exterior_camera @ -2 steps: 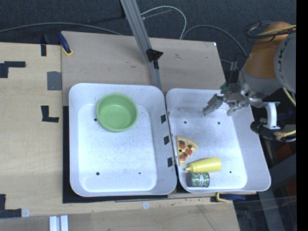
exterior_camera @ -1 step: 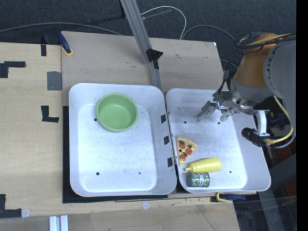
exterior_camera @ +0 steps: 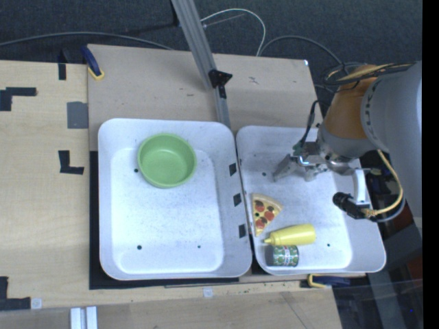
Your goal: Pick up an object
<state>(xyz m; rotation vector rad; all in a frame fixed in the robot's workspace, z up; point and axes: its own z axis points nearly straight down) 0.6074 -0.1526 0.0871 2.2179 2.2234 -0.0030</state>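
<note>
Left bin (exterior_camera: 116, 204): sitting at frame left, carrying a green bowl (exterior_camera: 167, 160) in its upper part.
Right bin (exterior_camera: 357, 245): carrying a pizza slice (exterior_camera: 264, 212), yellow bottle (exterior_camera: 291, 236) and small can (exterior_camera: 282, 256), crowded together at its lower left.
Risk: a descent there is likely to clip a neighbour and knock the target aside.
Gripper (exterior_camera: 291, 166): hovering over the right bin's upper middle, fingers (exterior_camera: 280, 168) looking spread, holding nothing.

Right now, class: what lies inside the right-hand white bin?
In the right bin: a pizza slice, a yellow bottle and a green can. The gripper hangs over it, covering some floor.
</note>
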